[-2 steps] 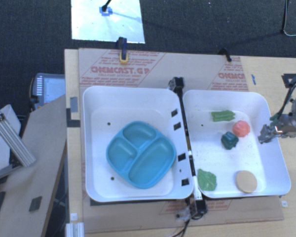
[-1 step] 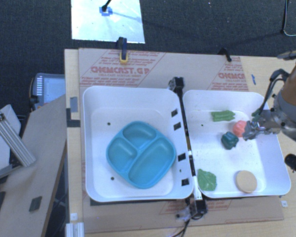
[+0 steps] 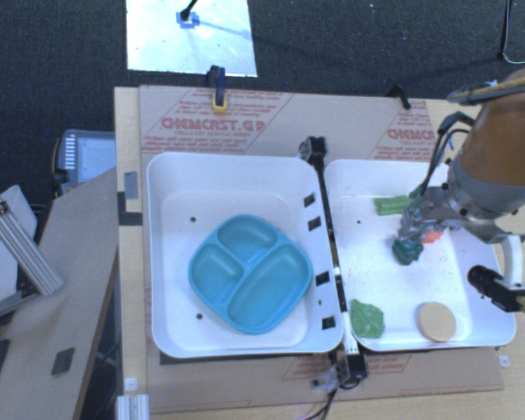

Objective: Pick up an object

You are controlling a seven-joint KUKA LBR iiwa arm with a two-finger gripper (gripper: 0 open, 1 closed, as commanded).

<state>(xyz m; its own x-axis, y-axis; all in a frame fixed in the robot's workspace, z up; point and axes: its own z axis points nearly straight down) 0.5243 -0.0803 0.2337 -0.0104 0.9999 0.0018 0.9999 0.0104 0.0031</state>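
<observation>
Left bin (image 3: 171, 261): contains one blue divided plate (image 3: 249, 272) with three compartments, lying flat, compartments bare. Divider rail between the two bins, fitted with black clips.

Right bin (image 3: 363, 182): contains a green leafy piece (image 3: 366, 318) near the front left corner, a flat green block (image 3: 391, 206) toward the rear, a dark teal object (image 3: 408, 251) at centre, a small orange-red item (image 3: 432, 234) just beside it, and a round tan disc (image 3: 437, 321) near the front right.

Gripper (image 3: 410, 234): lowered over the teal object, tips at or touching its top. Claw spread or pressed together: cannot tell; no grasp confirmed.

Step in hand, by judgement: final descent and grasp attempt on the teal object. Next move calls for closing squarely on it, clear of the orange-red neighbour, then a straight lift.
</observation>
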